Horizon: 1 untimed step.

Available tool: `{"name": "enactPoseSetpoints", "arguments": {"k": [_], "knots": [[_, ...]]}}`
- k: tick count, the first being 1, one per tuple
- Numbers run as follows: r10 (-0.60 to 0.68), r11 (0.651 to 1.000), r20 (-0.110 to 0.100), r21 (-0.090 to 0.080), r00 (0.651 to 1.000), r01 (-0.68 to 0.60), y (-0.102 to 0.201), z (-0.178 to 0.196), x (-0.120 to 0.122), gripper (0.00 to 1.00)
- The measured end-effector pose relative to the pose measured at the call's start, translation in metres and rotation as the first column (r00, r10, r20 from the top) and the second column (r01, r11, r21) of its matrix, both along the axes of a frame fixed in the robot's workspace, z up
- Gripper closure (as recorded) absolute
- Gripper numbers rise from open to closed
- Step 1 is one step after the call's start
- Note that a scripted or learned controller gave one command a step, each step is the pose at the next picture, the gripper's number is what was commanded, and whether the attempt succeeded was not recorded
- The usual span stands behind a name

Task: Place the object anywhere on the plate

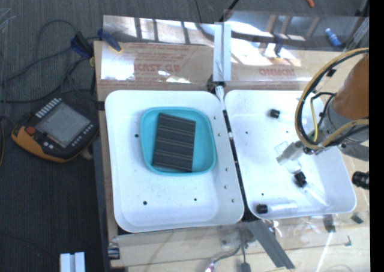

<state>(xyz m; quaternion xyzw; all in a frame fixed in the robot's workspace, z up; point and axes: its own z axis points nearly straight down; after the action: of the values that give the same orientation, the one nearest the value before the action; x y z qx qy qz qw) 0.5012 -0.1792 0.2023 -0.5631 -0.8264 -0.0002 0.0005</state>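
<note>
1. Object, a dark ribbed rectangular slab (174, 142), lies flat on the teal square plate (147, 145) in the left white bin (126, 199).
2. Gripper (294, 163) hovers over the right bin (336, 196); whether its fingers are open cannot be told.
3. Placement looks done; retreat likely follows.

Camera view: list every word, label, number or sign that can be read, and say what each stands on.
Red lettering on the cardboard wall behind the left bin: seen reversed and blurred, not readable.
Red lettering on the cardboard behind the right bin: also reversed, too blurred to read.
Screen and keys of the handheld pendant on the floor: too small to read.
Blue plate and dark ribbed object: no text.
</note>
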Motion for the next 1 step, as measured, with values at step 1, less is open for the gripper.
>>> {"name": "enactPoseSetpoints", "arguments": {"k": [1], "knots": [[0.0, 1.0, 0.0, 0.0, 1.0, 0.0, 0.0, 0.0, 0.0, 0.0]]}}
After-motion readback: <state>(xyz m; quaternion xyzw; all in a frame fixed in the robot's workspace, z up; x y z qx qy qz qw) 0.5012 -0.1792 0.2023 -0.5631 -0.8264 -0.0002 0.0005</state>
